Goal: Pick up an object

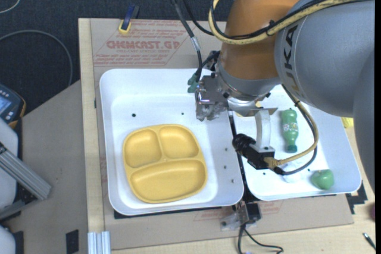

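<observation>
My gripper [205, 109] hangs over the right part of the left bin [111, 128], near the wall shared with the right bin [340, 146]. Nothing shows between or under its tips. A yellow divided plate [165, 162] lies in the left bin, down and left of the gripper and apart from it. In the right bin a green bottle [290, 129] lies lengthwise, and a small round green object [322, 179] sits near the front right corner. The grey arm and its orange band [256, 38] hide the rear of the right bin.
Both bins rest on a board with red print [143, 43]. A blue and yellow clip [127, 19] lies at the board's far edge. Black cables [184, 9] run down toward the gripper from the back.
</observation>
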Controlling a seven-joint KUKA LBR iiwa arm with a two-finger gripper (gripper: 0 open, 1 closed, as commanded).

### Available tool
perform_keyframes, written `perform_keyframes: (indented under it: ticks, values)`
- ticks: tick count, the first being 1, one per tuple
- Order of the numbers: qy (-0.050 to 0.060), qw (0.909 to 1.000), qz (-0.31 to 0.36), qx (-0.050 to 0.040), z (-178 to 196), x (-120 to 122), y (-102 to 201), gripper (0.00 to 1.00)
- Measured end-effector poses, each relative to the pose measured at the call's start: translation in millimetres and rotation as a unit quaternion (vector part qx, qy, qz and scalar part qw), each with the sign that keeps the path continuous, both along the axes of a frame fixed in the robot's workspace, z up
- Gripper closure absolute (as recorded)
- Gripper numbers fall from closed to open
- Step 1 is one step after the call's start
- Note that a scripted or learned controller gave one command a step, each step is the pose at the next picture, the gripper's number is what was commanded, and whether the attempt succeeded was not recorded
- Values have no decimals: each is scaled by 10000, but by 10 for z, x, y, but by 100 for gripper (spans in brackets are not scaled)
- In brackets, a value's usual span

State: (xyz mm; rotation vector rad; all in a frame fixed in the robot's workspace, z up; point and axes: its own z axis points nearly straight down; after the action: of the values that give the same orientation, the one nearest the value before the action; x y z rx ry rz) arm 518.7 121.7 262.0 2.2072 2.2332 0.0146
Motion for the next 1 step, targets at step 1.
perform_keyframes:
  ticks: [1]
  values:
    - [65, 9999, -76, -36, -817, 448, -337, 100]
